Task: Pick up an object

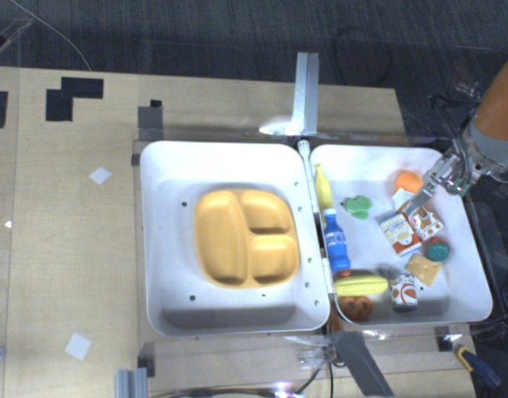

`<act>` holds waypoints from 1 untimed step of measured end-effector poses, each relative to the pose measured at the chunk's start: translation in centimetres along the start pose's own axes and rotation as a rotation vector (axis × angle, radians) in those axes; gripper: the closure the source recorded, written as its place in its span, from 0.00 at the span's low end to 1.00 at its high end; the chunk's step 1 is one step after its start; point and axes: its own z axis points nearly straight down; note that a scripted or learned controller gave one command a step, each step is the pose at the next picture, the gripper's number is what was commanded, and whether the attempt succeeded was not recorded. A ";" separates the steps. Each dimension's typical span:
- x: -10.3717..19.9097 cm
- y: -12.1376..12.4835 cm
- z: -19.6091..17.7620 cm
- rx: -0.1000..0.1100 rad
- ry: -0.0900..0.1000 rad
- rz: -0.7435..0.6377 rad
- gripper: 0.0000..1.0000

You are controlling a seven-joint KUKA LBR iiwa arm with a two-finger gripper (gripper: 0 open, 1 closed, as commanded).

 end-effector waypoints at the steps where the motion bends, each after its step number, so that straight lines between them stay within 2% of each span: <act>1: 1.2 -1.0 2.5 0.000 0.002 -0.082 0.00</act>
